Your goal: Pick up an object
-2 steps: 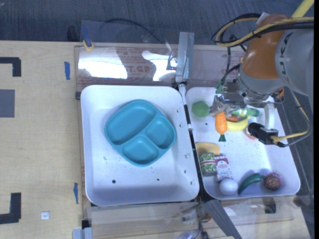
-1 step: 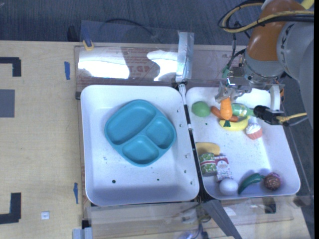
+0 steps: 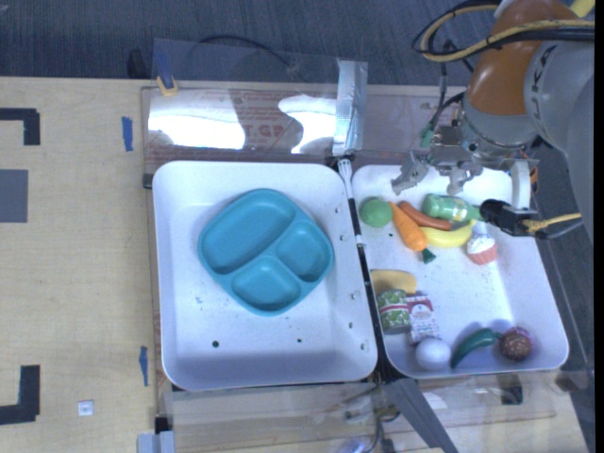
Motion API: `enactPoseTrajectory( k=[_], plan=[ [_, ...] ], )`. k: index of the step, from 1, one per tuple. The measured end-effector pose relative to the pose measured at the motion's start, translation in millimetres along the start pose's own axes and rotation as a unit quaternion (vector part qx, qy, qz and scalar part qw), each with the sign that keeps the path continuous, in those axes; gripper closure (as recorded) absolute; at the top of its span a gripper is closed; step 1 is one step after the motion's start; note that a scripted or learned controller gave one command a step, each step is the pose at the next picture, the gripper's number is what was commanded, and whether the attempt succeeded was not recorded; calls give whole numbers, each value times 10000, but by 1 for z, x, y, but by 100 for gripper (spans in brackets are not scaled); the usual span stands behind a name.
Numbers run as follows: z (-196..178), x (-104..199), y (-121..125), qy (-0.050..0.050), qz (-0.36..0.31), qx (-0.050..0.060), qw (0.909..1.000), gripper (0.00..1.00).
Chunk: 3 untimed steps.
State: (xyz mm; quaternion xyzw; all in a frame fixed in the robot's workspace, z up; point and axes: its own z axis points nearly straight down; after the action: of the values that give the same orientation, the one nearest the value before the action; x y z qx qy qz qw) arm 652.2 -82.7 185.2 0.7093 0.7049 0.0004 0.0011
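Observation:
My gripper (image 3: 436,179) hangs over the far end of the right bin (image 3: 533,281), its fingers (image 3: 411,179) spread open with nothing between them. Just in front of it lies a cluster of toy food: a green round fruit (image 3: 376,211), an orange carrot (image 3: 411,226), a green vegetable (image 3: 445,207) and a yellow banana (image 3: 450,238). A small red and white cupcake-like piece (image 3: 481,248) sits to their right. Nearer the front are a yellow piece (image 3: 394,280), two small packets (image 3: 406,313), a white ball (image 3: 433,352), a green pepper (image 3: 475,343) and a dark red ball (image 3: 516,343).
The left bin (image 3: 179,281) holds a blue divided plate (image 3: 267,250). A ridge between the bins (image 3: 359,253) separates them. A shiny clear panel (image 3: 245,121) stands behind the left bin. The arm's grey and orange wrist (image 3: 514,74) looms over the right bin's far corner.

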Motion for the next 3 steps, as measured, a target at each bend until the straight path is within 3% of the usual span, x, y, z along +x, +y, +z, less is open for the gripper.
enactPoseTrajectory(
  k=[1, 2, 3],
  plan=[
    [79, -17, -19, -20, -2148, -60, 9766, 0],
    [67, -17, -18, -25, -2146, -89, 9766, 100],
    [87, -42, -66, 10, 511, 32, 9987, 100]
  ],
)
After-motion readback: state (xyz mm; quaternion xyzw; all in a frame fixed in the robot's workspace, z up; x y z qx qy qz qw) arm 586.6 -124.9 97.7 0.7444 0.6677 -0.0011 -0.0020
